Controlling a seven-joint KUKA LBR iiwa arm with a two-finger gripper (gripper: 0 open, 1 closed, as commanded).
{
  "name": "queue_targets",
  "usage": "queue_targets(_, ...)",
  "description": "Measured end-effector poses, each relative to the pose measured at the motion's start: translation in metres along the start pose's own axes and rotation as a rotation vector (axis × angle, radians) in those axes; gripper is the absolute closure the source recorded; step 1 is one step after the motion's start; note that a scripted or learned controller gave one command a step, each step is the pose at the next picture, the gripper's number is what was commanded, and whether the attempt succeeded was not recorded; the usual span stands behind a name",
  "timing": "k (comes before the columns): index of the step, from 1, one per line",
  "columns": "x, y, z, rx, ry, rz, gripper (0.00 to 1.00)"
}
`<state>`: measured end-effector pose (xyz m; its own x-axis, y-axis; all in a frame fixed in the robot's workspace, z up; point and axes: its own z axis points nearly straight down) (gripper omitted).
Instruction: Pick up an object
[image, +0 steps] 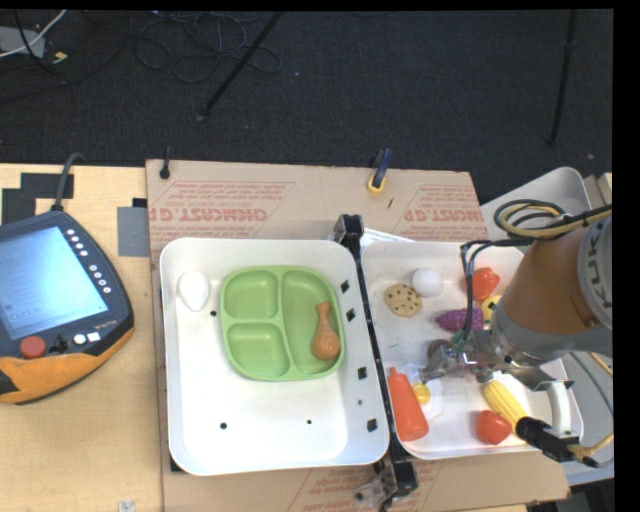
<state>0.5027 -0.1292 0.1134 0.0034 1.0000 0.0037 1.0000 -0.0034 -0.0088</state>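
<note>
Gripper is hanging low in the right bin, apparently touching nothing; whether it is parted or closed I cannot tell. Nearby are lying an orange carrot, corn cob and purple grapes.

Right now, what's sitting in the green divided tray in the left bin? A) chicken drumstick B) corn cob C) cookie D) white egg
A: a brown chicken drumstick lies in the right compartment of the green tray; the corn cob and cookie are in the right bin.
</note>
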Motion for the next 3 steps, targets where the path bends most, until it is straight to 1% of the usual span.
queue_targets(1, 0.002, 0.002, 0.025, -0.009, -0.002, -0.004, 0.00)
queue_targets(2, 0.000, 0.002, 0.013, -0.011, -0.002, 0.003, 1.00)
queue_targets(3, -0.006, 0.006, -0.048, -0.011, -0.004, -0.002, 1.00)
